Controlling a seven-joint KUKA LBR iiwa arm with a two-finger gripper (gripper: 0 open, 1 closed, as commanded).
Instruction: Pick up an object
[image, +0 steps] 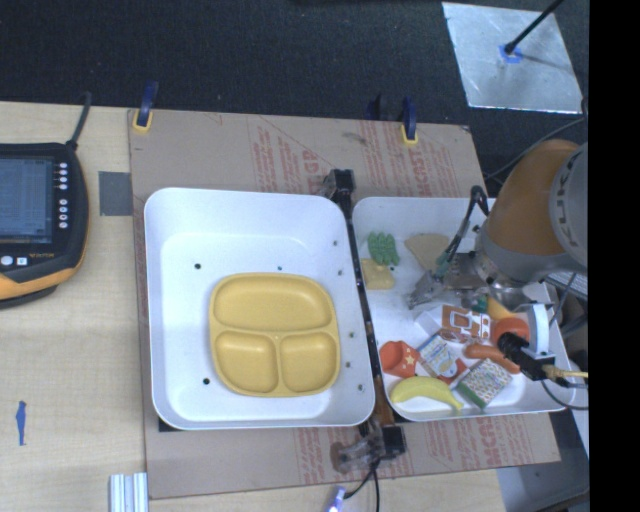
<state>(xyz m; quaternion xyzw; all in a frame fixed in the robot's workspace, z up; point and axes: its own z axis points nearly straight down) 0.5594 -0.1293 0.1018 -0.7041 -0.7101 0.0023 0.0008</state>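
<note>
Grey arm with orange band (535, 210) cut off at right edge. Right white bin's far corner (480, 205) hidden beneath it. Small printed packets (462, 340) too blurred to read.

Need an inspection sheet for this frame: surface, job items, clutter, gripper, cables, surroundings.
Surface: cardboard sheet clamped on a wooden bench, bearing a left bin and a right bin.
Job's things: right bin holds a banana, green toy, red toy, small packets.
Clutter: yellow divided tray in the left bin.
Gripper: gripper low in the right bin; finger state unclear.
Cables: black cable along the arm; another at the front edge.
Surroundings: teach pendant left, dark floor behind.
</note>
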